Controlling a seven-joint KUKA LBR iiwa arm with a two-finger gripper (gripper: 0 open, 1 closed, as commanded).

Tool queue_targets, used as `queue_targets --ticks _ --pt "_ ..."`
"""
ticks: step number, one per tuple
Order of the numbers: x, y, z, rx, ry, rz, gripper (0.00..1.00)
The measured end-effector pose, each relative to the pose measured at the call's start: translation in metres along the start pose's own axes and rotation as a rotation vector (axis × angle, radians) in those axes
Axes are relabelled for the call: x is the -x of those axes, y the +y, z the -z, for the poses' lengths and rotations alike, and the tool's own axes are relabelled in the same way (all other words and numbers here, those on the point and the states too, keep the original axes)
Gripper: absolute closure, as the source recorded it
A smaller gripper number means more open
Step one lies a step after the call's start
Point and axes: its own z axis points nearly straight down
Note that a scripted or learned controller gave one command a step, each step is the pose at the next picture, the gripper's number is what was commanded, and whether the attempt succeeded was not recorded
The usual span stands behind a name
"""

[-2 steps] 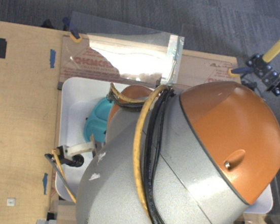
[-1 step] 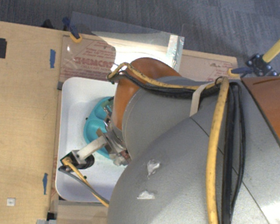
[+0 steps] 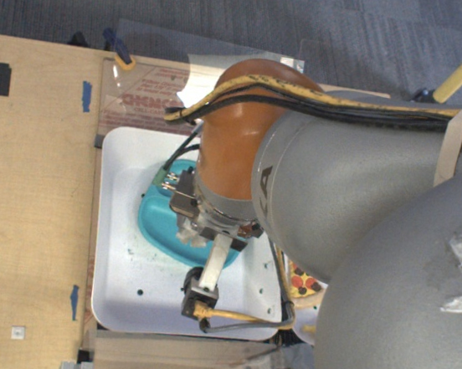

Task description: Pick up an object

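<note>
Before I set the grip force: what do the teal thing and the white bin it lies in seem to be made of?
The teal object looks like smooth moulded plastic: one even colour, a rounded edge, a soft sheen. Rubber or silicone cannot be ruled out. The white bin looks like hard plastic with a satin finish, judging by its rounded corners and its even, faintly reflective floor.

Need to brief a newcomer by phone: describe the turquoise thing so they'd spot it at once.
Find the white bin under the arm's orange band. In it lies a rounded turquoise object, plain-coloured, unlike the red-spotted yellow item to its right.
</note>
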Motion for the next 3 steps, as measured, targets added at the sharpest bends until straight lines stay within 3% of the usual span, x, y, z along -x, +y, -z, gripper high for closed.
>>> queue_targets --ticks 3 --pt "0.001 0.0 -0.069 -0.001 -0.002 -1.071 1.0"
